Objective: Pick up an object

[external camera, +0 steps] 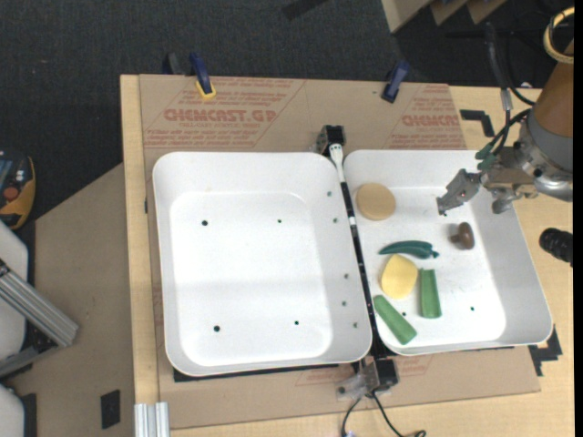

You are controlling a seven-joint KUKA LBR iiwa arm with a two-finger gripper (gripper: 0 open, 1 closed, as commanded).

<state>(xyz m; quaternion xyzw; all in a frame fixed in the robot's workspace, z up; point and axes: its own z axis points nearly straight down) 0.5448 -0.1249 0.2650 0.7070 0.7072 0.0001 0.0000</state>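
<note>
Brown object (464,235) just below end effector (476,197).

Bright, even overhead light; soft shadows, white bins (246,176) perhaps slightly overexposed.

We count two white bins (182,189) (524,285) on desk (291,107). Six objects in right bin: one round tan disc (375,201), one small brown lump (464,235), one yellow lump (399,277), one dark green curved pod (408,248), two lighter green sticks (428,293) (394,319). We count two blue clamps (201,74) (395,80) at desk's far edge.
</note>
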